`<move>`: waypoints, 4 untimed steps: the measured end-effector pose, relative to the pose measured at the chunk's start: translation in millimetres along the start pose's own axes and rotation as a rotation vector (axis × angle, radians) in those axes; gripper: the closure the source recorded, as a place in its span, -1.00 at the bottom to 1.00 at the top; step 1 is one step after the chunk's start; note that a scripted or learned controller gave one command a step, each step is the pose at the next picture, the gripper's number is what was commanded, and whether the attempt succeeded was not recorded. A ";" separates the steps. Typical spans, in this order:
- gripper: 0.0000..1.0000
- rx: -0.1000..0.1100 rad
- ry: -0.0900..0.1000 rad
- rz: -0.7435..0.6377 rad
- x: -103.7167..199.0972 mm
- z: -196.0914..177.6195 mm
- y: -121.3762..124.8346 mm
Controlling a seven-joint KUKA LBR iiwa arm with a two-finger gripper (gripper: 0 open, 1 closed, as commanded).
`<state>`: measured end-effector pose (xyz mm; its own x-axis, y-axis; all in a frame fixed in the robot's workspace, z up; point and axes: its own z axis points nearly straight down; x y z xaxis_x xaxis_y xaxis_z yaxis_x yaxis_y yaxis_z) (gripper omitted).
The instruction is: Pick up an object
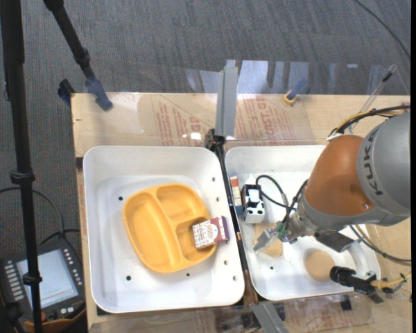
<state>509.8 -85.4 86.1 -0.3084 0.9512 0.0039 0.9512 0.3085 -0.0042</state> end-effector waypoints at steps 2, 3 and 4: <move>-1.00 0.001 0.001 0.008 -2.6 -9.4 -1.0; -1.00 -0.003 -0.003 0.122 -56.8 -66.1 101.1; -1.00 -0.030 -0.014 -0.102 -46.9 -19.7 135.0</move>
<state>652.7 -88.4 105.1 -0.4039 0.9147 -0.0110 0.9144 0.4041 0.0253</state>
